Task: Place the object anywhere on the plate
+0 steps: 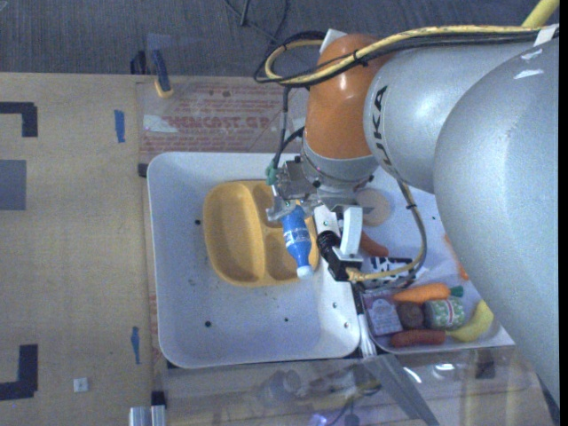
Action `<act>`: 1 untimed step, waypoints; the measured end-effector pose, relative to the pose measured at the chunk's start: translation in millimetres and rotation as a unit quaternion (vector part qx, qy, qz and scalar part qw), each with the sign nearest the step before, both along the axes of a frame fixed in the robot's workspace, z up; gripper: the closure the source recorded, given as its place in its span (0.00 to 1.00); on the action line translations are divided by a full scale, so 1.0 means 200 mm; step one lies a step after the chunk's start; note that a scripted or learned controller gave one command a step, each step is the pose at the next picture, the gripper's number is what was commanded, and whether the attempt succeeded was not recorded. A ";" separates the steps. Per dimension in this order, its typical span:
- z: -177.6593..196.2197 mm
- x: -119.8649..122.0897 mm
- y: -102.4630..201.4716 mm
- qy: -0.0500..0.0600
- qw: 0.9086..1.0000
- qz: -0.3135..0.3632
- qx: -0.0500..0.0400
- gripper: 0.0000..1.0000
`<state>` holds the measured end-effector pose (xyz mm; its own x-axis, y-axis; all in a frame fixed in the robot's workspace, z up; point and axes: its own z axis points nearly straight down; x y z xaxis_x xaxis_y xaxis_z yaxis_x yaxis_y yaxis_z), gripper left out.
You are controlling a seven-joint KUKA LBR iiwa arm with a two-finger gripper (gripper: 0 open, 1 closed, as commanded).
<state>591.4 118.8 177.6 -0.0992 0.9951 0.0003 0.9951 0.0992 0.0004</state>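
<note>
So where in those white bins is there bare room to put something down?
The left bin has bare floor below and left of the yellow plate. The plate's left half is free; a blue bottle overlaps its right edge. The right bin is crowded with a carrot, banana and more.

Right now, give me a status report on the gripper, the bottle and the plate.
Gripper over the yellow plate's right edge. Blue bottle between its fingers, white cap end down, hanging at plate's rim. Other food items in right bin, apart from the plate.

Grey arm from the right, orange-banded wrist bent down, gripper low
</note>
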 end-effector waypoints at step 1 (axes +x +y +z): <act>-0.02 0.01 0.20 0.000 0.991 -0.132 0.000 1.00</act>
